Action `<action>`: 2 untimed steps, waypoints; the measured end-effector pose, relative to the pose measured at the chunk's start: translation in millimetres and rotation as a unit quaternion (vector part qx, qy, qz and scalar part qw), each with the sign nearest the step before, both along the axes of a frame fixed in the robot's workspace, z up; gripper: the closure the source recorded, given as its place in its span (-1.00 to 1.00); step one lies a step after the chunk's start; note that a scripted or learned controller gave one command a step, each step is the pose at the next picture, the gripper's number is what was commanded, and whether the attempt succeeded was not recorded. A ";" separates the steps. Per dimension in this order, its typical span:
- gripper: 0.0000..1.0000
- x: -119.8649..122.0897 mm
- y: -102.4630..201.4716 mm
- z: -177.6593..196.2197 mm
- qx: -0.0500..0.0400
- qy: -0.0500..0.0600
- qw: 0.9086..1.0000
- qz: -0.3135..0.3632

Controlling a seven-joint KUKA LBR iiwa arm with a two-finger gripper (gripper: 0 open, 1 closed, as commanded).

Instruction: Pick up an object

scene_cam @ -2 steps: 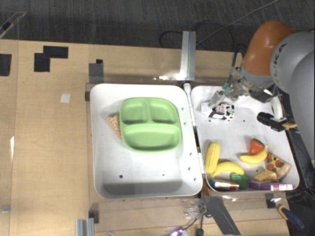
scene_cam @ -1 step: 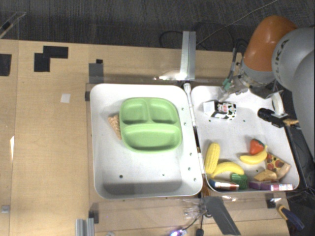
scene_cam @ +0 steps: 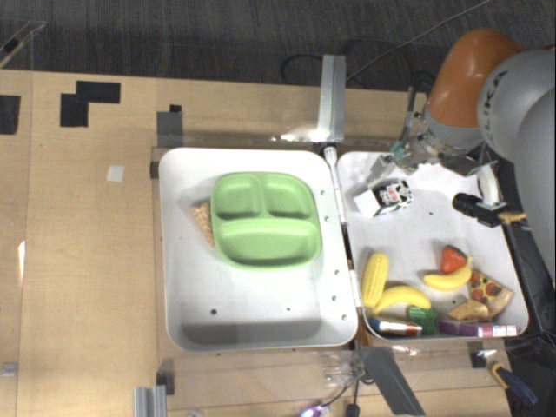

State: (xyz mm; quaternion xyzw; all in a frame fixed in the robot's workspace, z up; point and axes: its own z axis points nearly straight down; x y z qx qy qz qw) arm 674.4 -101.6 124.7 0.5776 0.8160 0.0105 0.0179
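My gripper (scene_cam: 393, 170) hangs in the right bin's (scene_cam: 434, 233) far corner, and I can't tell its state, the tip is a blur. Just below it lies a small white-and-black block (scene_cam: 385, 197), probably light, stiff, maybe slick. I'd pinch across its short sides, squarely, low.

You find no text, brand or number that reads here. The small white box (scene_cam: 383, 197) near the far edge of the right bin (scene_cam: 512, 259) carries dark and red marks — too blurred to make out. The purple marker (scene_cam: 476, 328) along that bin's near edge has a pale label — illegible too.
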 end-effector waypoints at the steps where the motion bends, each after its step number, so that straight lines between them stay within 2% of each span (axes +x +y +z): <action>1: -1.00 -8.6 -6.6 -30.0 -0.005 0.021 0.990 0.143; 2: 1.00 -4.5 -3.4 -19.6 -0.006 0.011 0.990 0.144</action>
